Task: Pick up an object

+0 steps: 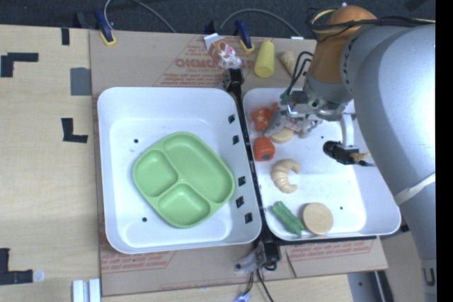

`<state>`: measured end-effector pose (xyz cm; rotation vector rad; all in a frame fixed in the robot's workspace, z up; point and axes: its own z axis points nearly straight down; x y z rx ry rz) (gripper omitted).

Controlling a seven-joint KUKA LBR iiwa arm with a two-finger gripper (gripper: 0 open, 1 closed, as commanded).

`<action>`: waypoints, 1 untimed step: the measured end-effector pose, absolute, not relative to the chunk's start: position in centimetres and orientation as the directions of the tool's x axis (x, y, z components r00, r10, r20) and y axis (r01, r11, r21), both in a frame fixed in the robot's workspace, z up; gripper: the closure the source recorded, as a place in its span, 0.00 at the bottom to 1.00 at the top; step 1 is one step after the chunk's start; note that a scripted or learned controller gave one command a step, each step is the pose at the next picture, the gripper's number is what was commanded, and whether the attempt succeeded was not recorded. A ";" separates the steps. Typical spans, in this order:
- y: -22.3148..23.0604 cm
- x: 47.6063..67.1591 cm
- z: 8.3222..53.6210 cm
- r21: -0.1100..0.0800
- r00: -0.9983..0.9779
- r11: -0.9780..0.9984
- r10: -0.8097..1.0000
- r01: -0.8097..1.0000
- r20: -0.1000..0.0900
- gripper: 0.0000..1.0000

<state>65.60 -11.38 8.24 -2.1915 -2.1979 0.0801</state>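
The tool (299,118) sits low in the far left part of the right-hand shallow white bin (348,189), at the end of the grey arm with its orange band that comes in from the right. Whether it is apart or together cannot be told from this slant, and nothing can be seen clamped in it.

Touching or just under its tip lies a small pale beige lump (282,135). Just to the left of that is a round red tomato-like piece (262,116), and a little nearer the camera an orange-red chunk (263,148). Further towards the front of the same bin lie a tan croissant-shaped toy (285,175), then a flat round tan disc (317,218) with a green bean-like pod (286,216) just beside it on the left.

The left-hand white bin (120,125) holds a light green three-compartment plastic plate (182,179).

Behind the bins, on the brown cardboard sheet (145,60) covering the desk (42,102), stand a yellow cylinder (264,59) and a small red-and-white packet (223,51).
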 end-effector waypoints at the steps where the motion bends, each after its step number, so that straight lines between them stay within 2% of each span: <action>1: -11.5 65.6 8.2 -0.063 -0.004 0.003 1.000 0.998 -0.009 0.00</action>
